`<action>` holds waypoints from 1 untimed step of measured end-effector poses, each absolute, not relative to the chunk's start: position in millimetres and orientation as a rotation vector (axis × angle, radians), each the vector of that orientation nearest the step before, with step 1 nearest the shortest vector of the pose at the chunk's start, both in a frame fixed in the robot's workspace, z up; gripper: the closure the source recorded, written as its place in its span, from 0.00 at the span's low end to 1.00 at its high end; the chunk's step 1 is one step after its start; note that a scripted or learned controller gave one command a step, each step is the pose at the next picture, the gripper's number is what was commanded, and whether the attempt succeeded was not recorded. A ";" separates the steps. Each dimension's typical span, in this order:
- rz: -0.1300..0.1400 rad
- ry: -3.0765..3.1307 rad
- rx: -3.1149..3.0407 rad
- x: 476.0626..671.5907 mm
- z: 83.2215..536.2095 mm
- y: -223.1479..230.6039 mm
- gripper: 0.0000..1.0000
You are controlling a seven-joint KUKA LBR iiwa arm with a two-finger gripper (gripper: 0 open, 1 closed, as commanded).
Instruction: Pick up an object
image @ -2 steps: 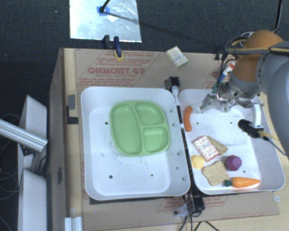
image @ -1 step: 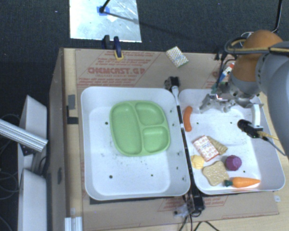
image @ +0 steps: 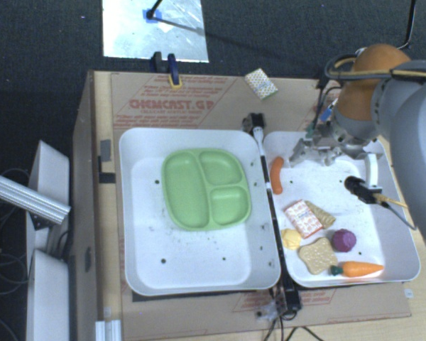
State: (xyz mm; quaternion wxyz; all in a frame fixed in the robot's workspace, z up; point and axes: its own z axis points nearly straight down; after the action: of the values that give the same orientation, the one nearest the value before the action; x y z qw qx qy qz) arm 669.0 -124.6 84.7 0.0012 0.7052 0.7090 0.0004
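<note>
My gripper [image: 314, 155] hangs over the far end of the right bin [image: 394, 226], open, with nothing between its fingers. An orange sausage [image: 276, 174] lies just to its left by the bin's left wall. Nearer the front lie a red-and-white wafer packet [image: 302, 219], a tan cracker [image: 322, 214], a yellow piece [image: 291, 239], a slice of toast [image: 317, 255], a purple ball [image: 343, 240] and a carrot [image: 360, 268]. All of these sit apart from the gripper.
The left bin [image: 145, 212] holds a green divided plate [image: 206, 189]. A small patterned block [image: 260, 83] lies on the cardboard behind the bins. The grey arm [image: 412, 119] fills the right side above the right bin.
</note>
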 end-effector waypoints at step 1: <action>0.001 2.226 2.214 669.0 84.7 -113.1 0.00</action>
State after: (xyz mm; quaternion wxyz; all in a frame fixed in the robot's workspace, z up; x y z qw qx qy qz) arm 669.0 -113.1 84.7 0.0010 0.7052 0.7090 0.0003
